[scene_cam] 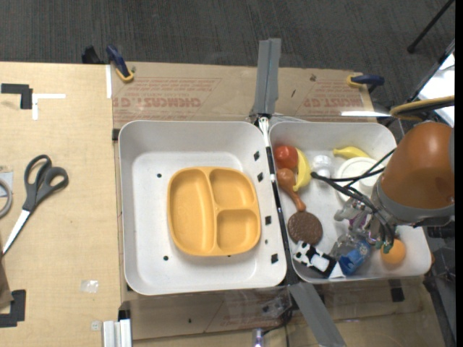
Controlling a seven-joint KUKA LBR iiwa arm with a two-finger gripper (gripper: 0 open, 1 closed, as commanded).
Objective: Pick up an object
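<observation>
I am looking down at a slant on two shallow white bins side by side. My arm (423,168), grey with an orange band, reaches into the right bin (327,129), and its gripper (362,226) hangs low over the clutter there. I cannot tell whether the gripper is released or clenched; cables and metal parts blur together.

Just below the gripper lies a small blue object (352,260), and just to its right a little orange ball (393,251). To the gripper's left sits a brown round object (305,227), and below that a black-and-white toy (312,259). Above and to its left are a red fruit (286,155), a yellow banana (302,172) and a white cup or dish (356,170). Far to the gripper's left, the other bin (145,215) carries a yellow divided plate (214,211).

By my judgement the pick is not yet done: nothing visibly rises with the gripper, so closing and lifting remain.

Mirrored lettering runs along the cardboard (181,96) behind the bins; I cannot read it with confidence. Scissors (32,190) lie on the bench at far left.
</observation>
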